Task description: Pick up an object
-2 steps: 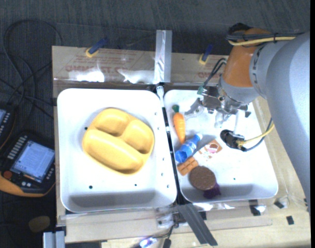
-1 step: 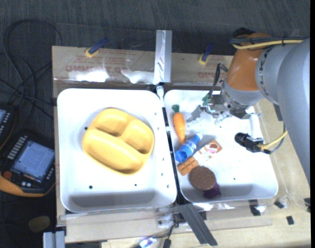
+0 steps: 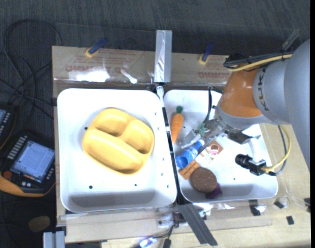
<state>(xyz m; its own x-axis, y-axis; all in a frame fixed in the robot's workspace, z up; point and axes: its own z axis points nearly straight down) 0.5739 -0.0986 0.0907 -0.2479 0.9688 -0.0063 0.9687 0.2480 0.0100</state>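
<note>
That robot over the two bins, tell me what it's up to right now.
The grey arm with the orange band reaches in over the right bin, its gripper low among a small pile: a toy carrot, a blue item and a round brown piece. Whether it has hold of anything cannot be made out. The left bin holds one big yellow bread-like object, untouched.
</note>
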